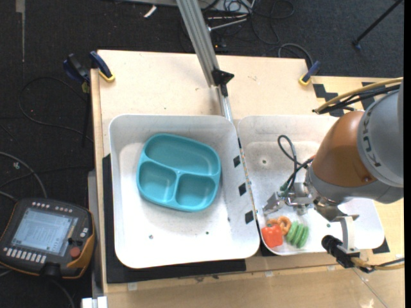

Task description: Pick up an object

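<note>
Grey and orange, the arm [359, 153] bends in from the right over the right bin [257, 130], wrist low. Its gripper [289, 204] hovers just above a red object [273, 235] and green object [297, 234] (near the bin's front edge).

- Two white bins [128, 172], speckled with small dark marks.
- Turquoise tray [178, 172], plain.
- Red piece [272, 236], orange piece [280, 222] and green ridged piece [297, 234].
- Grey arm [385, 140] with orange band [343, 153].
- Pale tan bench [160, 82]; yellow-and-blue clamps [103, 66].
- Black floor [45, 108].
</note>
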